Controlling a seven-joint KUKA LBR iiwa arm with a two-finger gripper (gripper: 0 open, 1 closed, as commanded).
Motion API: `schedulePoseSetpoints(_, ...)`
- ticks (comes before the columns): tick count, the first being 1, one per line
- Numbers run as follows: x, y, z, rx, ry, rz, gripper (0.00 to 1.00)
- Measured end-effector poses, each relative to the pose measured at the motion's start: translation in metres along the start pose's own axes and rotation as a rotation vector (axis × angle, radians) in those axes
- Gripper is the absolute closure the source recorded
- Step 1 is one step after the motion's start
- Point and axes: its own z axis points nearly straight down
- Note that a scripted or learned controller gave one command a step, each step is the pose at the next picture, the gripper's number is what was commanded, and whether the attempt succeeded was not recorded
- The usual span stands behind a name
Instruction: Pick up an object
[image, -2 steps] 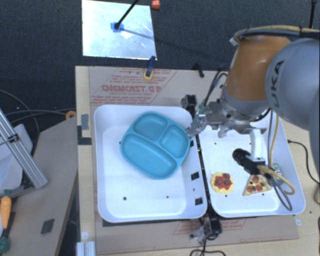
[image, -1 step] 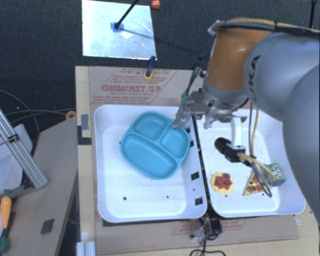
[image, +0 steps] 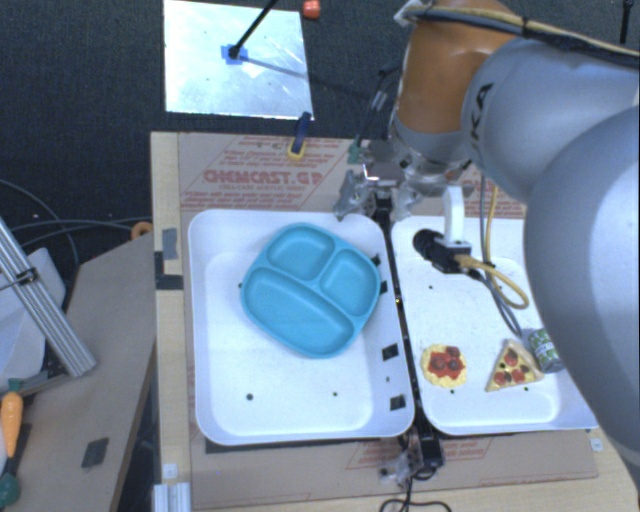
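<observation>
Gripper (image: 375, 195) over bin divider at far rim; jaw state can't tell. Blue tray (image: 312, 288) just below-left of jaws, pizza toys (image: 444, 364) well below-right. Risk: descent hits divider/tray rim, wide tray slips, no grasp.

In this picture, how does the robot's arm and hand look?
The arm is bulky, rounded and grey, with an orange band above the wrist. The hand is small, of grey metal and dark parts. A yellow cable hangs beside it.
</observation>
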Motion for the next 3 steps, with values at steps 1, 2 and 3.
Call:
schedulePoseSetpoints(1,-0.049,-0.058,-0.015,0.006,-0.001,0.009,0.00)
schedulePoseSetpoints(2,-0.023,-0.040,0.007,0.005,0.000,0.001,0.00)
schedulePoseSetpoints(3,-0.120,-0.001,0.061,0.005,-0.003,0.013,0.00)
